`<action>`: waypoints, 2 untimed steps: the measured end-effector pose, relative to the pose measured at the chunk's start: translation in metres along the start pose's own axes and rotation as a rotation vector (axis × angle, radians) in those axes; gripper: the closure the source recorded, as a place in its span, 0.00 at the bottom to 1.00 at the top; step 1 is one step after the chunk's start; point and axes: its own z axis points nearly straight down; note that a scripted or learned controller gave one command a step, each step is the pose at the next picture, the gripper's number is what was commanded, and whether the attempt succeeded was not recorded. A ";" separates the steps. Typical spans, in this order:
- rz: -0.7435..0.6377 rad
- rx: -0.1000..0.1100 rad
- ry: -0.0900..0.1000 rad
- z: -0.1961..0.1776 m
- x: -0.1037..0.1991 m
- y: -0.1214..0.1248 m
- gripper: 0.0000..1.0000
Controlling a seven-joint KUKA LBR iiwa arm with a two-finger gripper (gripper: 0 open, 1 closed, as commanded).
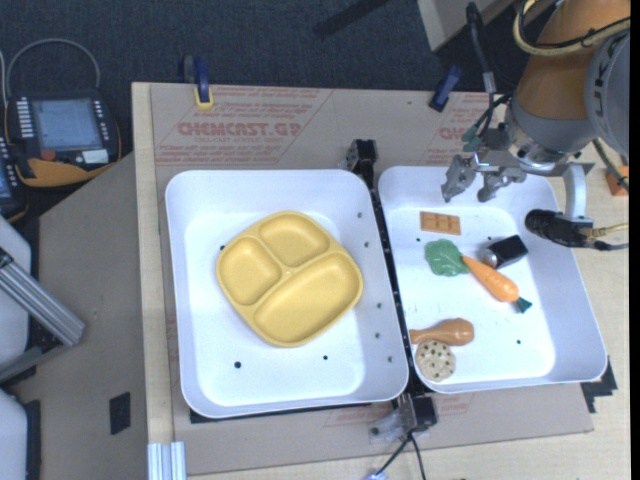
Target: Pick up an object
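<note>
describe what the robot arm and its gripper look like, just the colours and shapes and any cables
The arm is bulky and rounded, grey with a wide orange band above the wrist. Thin dark cables loop beside the band. The gripper is small, grey metal, with two short fingers under a compact wrist block.

Two bins [190, 268], one tray [289, 277], six items [490, 276]

**Arm Appearance**

The arm [585, 63] has a rounded orange band above a grey wrist housing. The gripper [472, 180] is bare grey metal. Thin cables (one yellow, looped) run beside the orange band.
</note>
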 end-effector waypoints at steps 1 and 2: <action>-0.005 0.008 0.004 -0.007 0.054 -0.005 1.00; -0.005 0.004 0.003 -0.021 0.102 0.008 1.00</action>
